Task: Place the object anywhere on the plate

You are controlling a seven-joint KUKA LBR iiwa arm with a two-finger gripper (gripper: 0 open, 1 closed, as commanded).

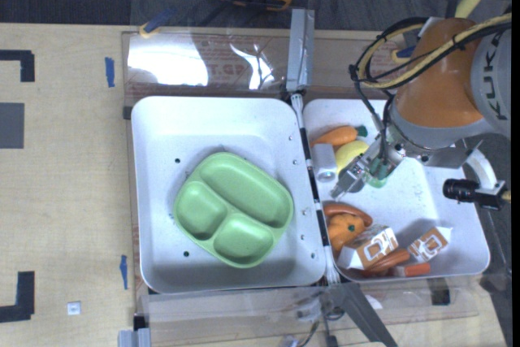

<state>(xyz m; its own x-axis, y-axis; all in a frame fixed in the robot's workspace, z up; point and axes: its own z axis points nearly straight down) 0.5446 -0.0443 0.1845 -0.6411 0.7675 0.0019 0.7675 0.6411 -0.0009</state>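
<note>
The object I'm after isn't settled from my seat: the right bin (455,252) holds a cluster of toy food, and nothing sits between the fingers as far as I can see. Closest to the gripper (351,177) are a yellow piece (349,152), just above its tips, and a carrot (345,133) beyond that near the bin's far wall. A small grey item (326,161) lies by the divider, too blurred for me to name. Below the tips, apart from them, sits an orange fruit (345,222), and along the near wall two small cartons (375,245) with orange-and-white print, one partly overlapping a red-orange piece I can't make out.

The jaws look slightly parted, hanging low over bare bin floor, gripping nothing; the glare there leaves the exact gap uncertain.

The green plate (234,209), three compartments, lies tilted in the left bin (162,134), well apart from the gripper and with nothing on it.

The arm (443,85) comes in from the right, its orange band over the right bin's far corner, wrist angled down and left toward the divider; cables loop over it and hide part of the bin's rim
</note>
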